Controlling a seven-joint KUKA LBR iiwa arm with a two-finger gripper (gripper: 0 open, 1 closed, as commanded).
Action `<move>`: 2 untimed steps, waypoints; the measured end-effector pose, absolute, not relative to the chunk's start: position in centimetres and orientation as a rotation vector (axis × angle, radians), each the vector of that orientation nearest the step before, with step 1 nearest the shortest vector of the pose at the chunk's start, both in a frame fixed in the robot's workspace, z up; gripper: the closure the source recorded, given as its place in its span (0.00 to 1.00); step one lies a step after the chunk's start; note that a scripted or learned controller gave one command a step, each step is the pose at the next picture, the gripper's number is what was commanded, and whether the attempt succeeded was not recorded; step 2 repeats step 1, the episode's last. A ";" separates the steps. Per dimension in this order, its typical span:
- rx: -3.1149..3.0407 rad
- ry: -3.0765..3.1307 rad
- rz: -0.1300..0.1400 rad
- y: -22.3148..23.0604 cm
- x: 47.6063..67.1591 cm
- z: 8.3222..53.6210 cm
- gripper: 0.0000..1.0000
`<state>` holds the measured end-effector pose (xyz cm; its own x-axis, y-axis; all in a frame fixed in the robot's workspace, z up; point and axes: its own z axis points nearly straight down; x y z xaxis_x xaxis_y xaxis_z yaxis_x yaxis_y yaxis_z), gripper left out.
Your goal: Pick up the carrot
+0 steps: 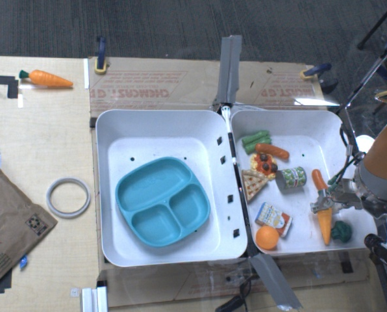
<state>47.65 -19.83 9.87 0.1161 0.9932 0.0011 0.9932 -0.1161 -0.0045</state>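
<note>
An orange carrot (325, 227) lies in the right bin (310, 117) near its front right corner, pointed end toward the front. A dark green leafy piece (341, 231) sits beside it. My gripper (323, 204) reaches in from the right and sits right at the carrot's far end, touching or just above it. A second carrot (46, 78) with a green top lies on the bench at the far left, outside both bins.
The right bin also holds a red-orange stick (318, 179), a small can (293, 177), a pizza slice (254, 182), a sausage (272, 151), green beans (256, 138), a carton (273, 216) and an orange (267, 238). A blue divided plate (162, 201) fills the left bin. A tape ring (68, 196) lies on the bench.
</note>
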 end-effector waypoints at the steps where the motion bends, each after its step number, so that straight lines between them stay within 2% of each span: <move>1: -2.348 -2.087 0.003 -17.6 47.8 22.6 1.00; 2: -2.348 -2.087 0.003 -17.6 47.8 22.6 1.00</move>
